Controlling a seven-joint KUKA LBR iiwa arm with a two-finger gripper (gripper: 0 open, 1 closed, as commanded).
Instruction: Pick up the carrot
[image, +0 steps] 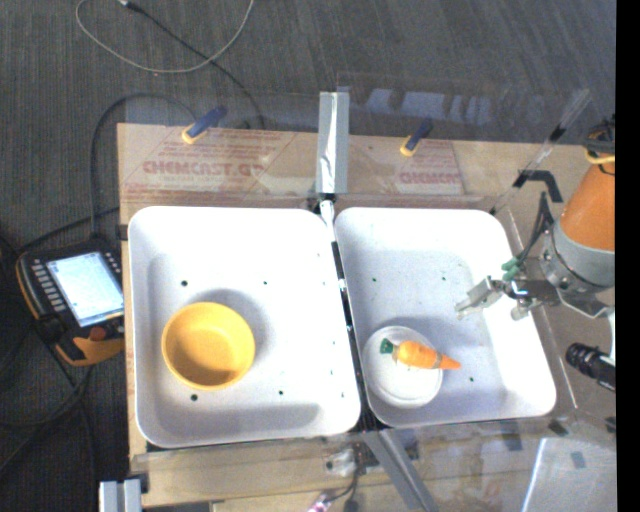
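Two bins (240, 225) side by side. Nearest in the right one, carrot (424, 355) lies on a small white dish (404, 385), green top pointing left, untouched. Left bin holds a yellow bowl (208, 344), near-left. Farther back and right of the carrot, gripper (476, 299) hangs over the right bin, apart from the carrot, nothing between it. Open or closed: can't tell. Task looks barely started; reach, descent, grasp and lift all left.
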